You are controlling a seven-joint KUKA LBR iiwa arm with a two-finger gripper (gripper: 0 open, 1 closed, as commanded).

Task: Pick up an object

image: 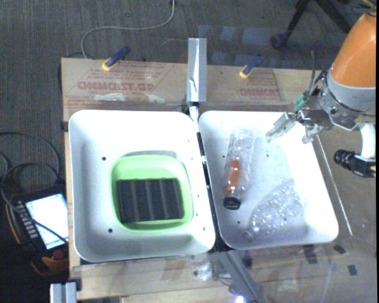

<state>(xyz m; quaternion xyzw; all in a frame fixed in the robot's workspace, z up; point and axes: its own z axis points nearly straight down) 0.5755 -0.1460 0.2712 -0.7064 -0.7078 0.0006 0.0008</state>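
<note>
A clear plastic bottle [235, 166] with an orange label and a black cap lies lengthwise in the right bin [325, 197], cap toward the front. A second, crumpled clear bottle [275, 210] lies at the front right of that bin. A green tray-like object [153, 192] with dark slots rests in the left bin [88, 169]. My gripper [292, 131] hangs over the back right corner of the right bin, to the right of the first bottle's base. Its fingers are spread and nothing is between them.
A metal post [196, 71] stands at the back between the bins. Two blue-and-yellow clamps [115, 58] hold the cardboard backing. A tablet and cables [41, 216] lie on the floor at left, and a chair base [303, 11] stands behind.
</note>
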